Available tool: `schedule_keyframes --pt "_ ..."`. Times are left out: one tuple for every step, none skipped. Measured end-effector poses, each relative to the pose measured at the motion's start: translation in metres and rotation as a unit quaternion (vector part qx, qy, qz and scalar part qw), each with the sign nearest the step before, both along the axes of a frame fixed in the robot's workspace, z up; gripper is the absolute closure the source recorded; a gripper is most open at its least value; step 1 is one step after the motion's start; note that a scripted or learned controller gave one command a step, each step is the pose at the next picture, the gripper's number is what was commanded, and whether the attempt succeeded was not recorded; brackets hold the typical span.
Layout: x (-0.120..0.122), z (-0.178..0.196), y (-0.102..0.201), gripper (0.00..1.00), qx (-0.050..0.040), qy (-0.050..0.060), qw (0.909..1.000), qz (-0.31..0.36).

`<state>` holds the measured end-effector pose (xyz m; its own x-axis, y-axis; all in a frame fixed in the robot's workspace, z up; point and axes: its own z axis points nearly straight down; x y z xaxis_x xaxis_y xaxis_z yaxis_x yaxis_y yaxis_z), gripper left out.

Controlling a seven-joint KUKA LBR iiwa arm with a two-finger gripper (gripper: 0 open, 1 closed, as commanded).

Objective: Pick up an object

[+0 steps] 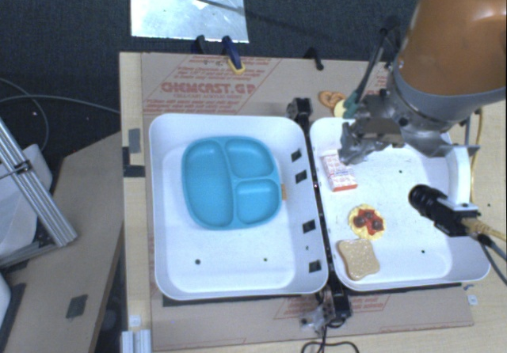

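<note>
Camera view: found gripper [348, 153] low over right bin [412, 274], at the far end of the red-and-white box [339, 172]; couldn't tell contact. Couldn't read grip state from this angle either. Logged box lying flat by that bin's left wall, tart [367, 221] nearer the camera, toast [359, 259] nearer still, all three apart. Noted blue divided plate [230, 183] in left bin [162, 209].

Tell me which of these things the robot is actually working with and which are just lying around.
Job: gripper, red-and-white box, toy pizza, toast slice, blue plate.
Lying about: silver sheet, blue clip, metal frame.
</note>
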<state>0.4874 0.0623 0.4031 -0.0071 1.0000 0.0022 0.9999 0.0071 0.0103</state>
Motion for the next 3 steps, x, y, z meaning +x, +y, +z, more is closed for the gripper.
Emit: schedule_keyframes --pt "0.03 0.07 0.004 1.0 -0.0007 0.001 1.0 -0.001" --pt "0.01 -0.045 0.015 1.0 -0.0013 0.008 1.0 -0.003" --pt "0.012 -0.04 0.014 0.0 -0.001 0.004 1.0 -0.002"
